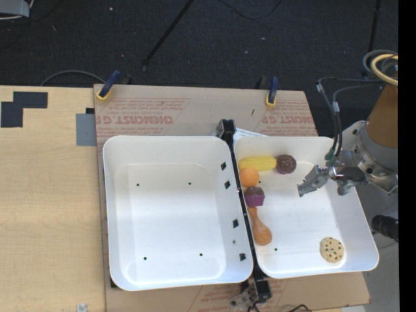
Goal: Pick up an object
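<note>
Table [45, 194]: pale wood on the left, with a cardboard sheet [195, 112] clamped over it under both bins.
Clamps [108, 85]: two blue-and-yellow ones hold the cardboard's far edge, one at its left corner, one farther right.
Left bin [117, 174]: white and shallow, its right wall pressed against the other bin.
Right bin [354, 249]: white as well, and all the objects lie in it.
Orange ball [248, 177]: against the right bin's left wall, just near of the banana.
Banana [258, 164]: yellow, lying across the far-left part of the right bin.
Purple cup [254, 195]: touching the orange ball on its near side.
Carrot-like piece [259, 229]: orange-brown, running nearward from the purple cup along the left wall.
Dark red ball [286, 164]: just right of the banana's tip.
Hand [311, 183]: low over the right bin's middle, right of the fruit cluster; nothing shows between its grey fingers, and I cannot tell how wide they stand.
Cookie [331, 249]: alone in the near-right corner, well apart from the rest.
Arm [383, 129]: comes in from the right, orange band above the wrist.
</note>
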Controlling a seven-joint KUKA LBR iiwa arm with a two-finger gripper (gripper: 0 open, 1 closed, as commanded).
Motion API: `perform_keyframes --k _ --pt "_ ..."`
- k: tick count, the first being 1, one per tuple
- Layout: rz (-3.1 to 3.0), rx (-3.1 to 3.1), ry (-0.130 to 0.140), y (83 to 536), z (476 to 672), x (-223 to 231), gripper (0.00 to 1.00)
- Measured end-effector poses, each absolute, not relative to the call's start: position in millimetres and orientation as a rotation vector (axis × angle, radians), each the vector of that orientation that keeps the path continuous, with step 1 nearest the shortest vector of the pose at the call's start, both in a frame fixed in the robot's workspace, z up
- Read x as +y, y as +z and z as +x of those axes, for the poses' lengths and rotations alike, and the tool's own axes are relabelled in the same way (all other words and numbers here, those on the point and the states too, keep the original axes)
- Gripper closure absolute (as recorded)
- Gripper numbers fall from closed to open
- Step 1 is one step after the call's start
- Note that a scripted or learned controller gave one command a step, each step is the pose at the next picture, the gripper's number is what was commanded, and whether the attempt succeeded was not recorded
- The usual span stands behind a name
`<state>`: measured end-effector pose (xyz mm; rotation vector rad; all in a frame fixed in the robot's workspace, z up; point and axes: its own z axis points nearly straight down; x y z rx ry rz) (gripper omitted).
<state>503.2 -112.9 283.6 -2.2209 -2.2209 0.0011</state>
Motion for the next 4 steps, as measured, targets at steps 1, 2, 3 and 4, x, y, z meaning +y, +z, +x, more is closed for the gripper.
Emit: perform_keyframes --k 1,2,3,4 --pt "-2.217 -2.220 0.005 222 571.6 -120 0.00" --pt "-2.215 -2.217 0.010 124 641.4 -128 0.00" --pt "-2.219 -2.220 0.004 85 636.1 -135 0.00" --pt "-2.220 -2.222 0.002 88 643.5 -106 0.00"
